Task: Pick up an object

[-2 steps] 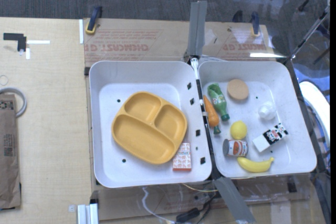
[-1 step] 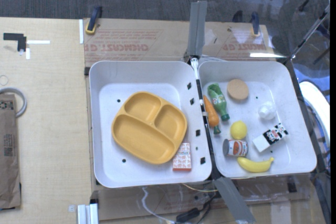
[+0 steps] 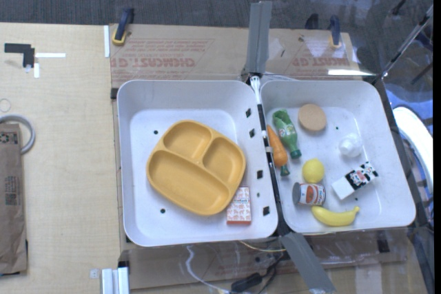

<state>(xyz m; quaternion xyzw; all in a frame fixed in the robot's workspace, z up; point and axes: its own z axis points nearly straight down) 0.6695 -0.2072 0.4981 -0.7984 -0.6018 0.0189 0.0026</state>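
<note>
Yellow, three-sectioned plate (image 3: 196,167) lying flat in the middle of the left bin (image 3: 124,148), with a small red-and-white box (image 3: 239,207) touching its near right edge. Crowded into the right bin (image 3: 396,169): green bottle (image 3: 286,134) and orange carrot (image 3: 278,148) side by side along the left wall, tan round disc (image 3: 312,118) just beyond the bottle toward the far side, white lump (image 3: 349,145) nearer the right wall. Further forward, a lemon (image 3: 313,170) just above a can (image 3: 309,194) lying on its side, a black-and-white carton (image 3: 355,180) to their right, and a banana (image 3: 335,216) against the near wall. All apart from one another or barely touching, none lifted. Impossible to tell how the pincer stands.
</note>
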